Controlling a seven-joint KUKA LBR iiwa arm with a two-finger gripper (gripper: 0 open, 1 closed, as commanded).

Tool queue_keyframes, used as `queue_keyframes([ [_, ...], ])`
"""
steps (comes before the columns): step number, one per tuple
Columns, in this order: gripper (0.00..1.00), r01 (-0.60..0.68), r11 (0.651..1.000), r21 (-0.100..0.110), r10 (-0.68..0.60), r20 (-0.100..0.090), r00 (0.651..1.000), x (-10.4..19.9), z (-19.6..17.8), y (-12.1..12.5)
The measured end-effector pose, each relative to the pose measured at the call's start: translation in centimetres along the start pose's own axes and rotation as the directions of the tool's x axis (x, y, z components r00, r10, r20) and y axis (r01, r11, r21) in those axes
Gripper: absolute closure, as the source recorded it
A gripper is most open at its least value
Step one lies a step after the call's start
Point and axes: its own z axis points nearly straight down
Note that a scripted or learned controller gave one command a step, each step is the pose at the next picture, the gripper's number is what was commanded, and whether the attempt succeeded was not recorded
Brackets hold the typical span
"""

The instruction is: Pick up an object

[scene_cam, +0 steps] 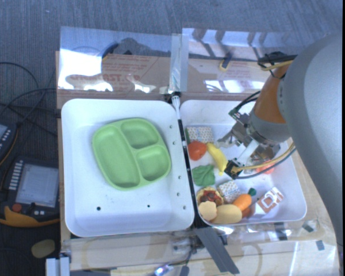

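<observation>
White and shallow, two bins lie side by side below you. The left bin (pixel 80 211) carries a green divided plate (pixel 132 152), lying flat near its middle. The right bin (pixel 206 112) holds the small things you could pick, crowded toward its left wall and its near edge. A patterned block (pixel 199 134) lies farthest back, with a red tomato (pixel 196 150) just in front of it and a yellow banana (pixel 217 157) close against the tomato's right side. A green leaf (pixel 203 174) lies just nearer than those two. Nearer still you have a second block (pixel 228 187), a round pastry (pixel 209 196), a beige potato (pixel 222 214), an orange carrot (pixel 242 200) and, a little apart to the right, a white and orange box (pixel 269 199). The grey arm (pixel 316 96) reaches in from the right, and the end effector (pixel 241 153) hangs over the middle of the right bin, just right of the banana. You cannot tell whether the end effector is spread or pressed together, nor whether it touches the banana.
</observation>
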Motion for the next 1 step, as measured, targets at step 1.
queue_keyframes([
  [1, 0.0, -0.096, 0.995, 0.002, 0.096, 0.007, 0.995, 6.42, 2.63, 4.84],
])
